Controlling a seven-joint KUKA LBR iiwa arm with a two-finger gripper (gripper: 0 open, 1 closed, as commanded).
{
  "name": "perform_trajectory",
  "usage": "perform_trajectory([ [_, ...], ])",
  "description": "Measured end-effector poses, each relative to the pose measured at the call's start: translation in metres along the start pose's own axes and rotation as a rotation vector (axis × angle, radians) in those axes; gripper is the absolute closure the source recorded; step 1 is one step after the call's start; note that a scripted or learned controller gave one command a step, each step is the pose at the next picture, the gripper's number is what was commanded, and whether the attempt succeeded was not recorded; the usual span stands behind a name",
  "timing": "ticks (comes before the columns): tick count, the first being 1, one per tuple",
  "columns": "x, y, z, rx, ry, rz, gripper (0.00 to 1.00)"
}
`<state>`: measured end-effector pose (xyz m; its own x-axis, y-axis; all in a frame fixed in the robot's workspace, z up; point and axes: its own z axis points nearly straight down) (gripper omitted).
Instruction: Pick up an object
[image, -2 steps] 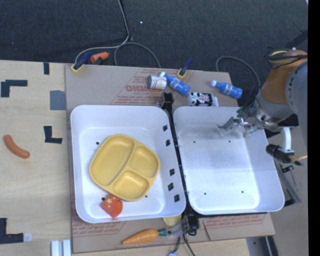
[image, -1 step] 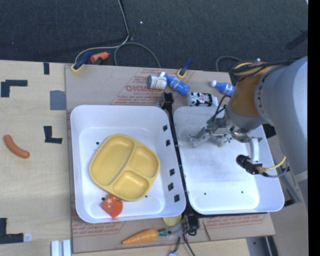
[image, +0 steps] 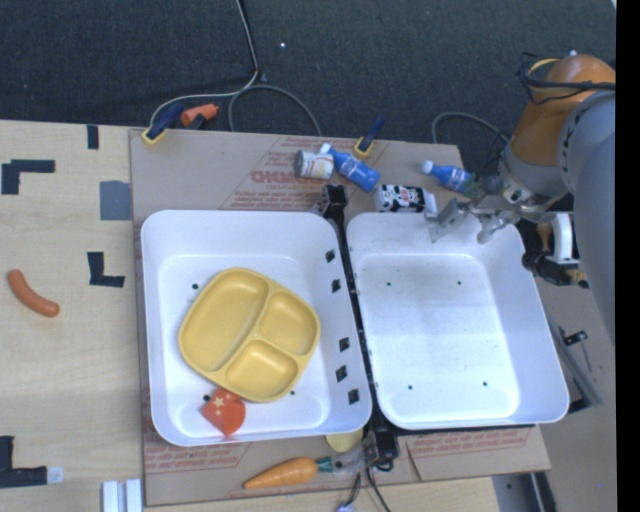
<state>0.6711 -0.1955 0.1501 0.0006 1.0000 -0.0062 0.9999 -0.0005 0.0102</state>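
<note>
Gripper, jaws apart w/ nothing between, sits at upper right over right bin's top rim; nearest pickable obj, yellow plate, lies lower left in left bin, well apart.

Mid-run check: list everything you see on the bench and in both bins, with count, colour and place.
Bins: two, white, side by side on the cardboard.
Divided plate: one, yellow, left bin.
Red toy with a star: one, left bin's near corner, by the plate.
Carrot: one, orange, on the cardboard in front of the bins.
Sausage: one, orange-red, on the wood at far left.
Blue bottles: two, behind the bins.
Black-and-white toy: one, behind the right bin.
Clamps: two, cardboard's far edge.
Claw: one, grey, over the right bin's far rim.
</note>
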Motion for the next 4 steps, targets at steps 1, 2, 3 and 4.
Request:
perform_trajectory([
  [1,0.091,-0.079,0.064,0.009,0.005,-0.005,0.0],
  [2,0.09,-0.001,0.064,0.004,0.005,-0.004,0.0],
  [3,0.089,-0.003,0.053,0.006,0.003,-0.003,1.0],
  [4,0.139,-0.118,-0.041,0.011,0.009,-0.003,1.0],
])
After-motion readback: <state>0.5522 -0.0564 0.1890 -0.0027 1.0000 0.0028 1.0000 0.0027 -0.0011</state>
